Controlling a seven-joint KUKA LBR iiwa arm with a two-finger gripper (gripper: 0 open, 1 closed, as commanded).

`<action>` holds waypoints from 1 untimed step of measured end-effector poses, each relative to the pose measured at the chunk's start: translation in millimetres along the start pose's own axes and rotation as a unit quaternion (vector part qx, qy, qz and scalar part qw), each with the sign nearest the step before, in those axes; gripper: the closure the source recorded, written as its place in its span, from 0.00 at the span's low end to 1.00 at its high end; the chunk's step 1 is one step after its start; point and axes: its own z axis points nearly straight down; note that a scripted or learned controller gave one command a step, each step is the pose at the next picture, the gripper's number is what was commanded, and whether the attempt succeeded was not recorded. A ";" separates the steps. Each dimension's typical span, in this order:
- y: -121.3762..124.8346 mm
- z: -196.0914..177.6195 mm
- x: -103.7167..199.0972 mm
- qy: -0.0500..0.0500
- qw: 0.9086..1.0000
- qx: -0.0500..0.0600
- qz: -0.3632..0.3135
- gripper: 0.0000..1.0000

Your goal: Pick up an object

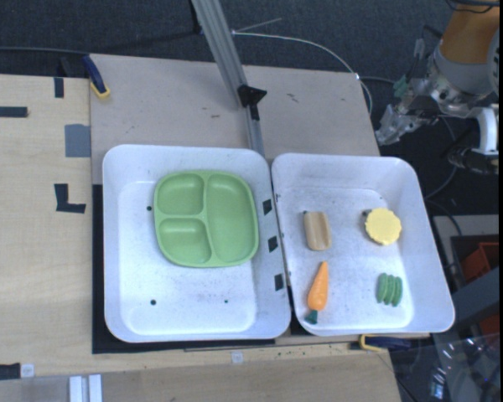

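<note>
Carrot (318,285), bread (316,229), yellow disc (383,226), green pods (389,290) (right bin (419,182)).

One fixed view, set high above the counter (33,224) and tilted down at a slant. Both white bins are taken in whole: left bin (121,249), right bin (419,224), side by side at centre. Moderate range; counter edges and dark floor are included. The arm (469,32) is seen entering at upper right.
</note>
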 end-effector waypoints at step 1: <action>-10.4 -3.0 52.2 0.002 1.000 0.003 -0.002 1.00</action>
